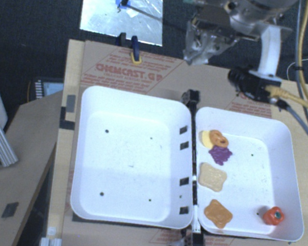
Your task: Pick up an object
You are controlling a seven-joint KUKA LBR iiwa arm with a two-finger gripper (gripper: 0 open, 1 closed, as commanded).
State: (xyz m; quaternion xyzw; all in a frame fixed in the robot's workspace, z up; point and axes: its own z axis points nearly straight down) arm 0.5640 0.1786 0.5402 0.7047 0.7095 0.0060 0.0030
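In the right bin [288, 145] lie several small food-like items: an orange ring piece [218, 138] on a pale yellow piece, a purple cluster [220, 154], a pale tan slice [212, 177], a browner toast-like slice [218, 213], and a red tomato-like piece [272, 215] near the front right corner. My gripper [198, 53] hangs high above the back of the bench, over the cardboard behind the two bins, well apart from all the items. Nothing shows between its fingers.
The left bin [97, 102] sits beside the right one, a black clipped divider [190, 159] between them. Cardboard [127, 71] lies under both. A shiny metal sheet [124, 5] is at the back left; cables and a black fitting [251, 84] are at the back right.
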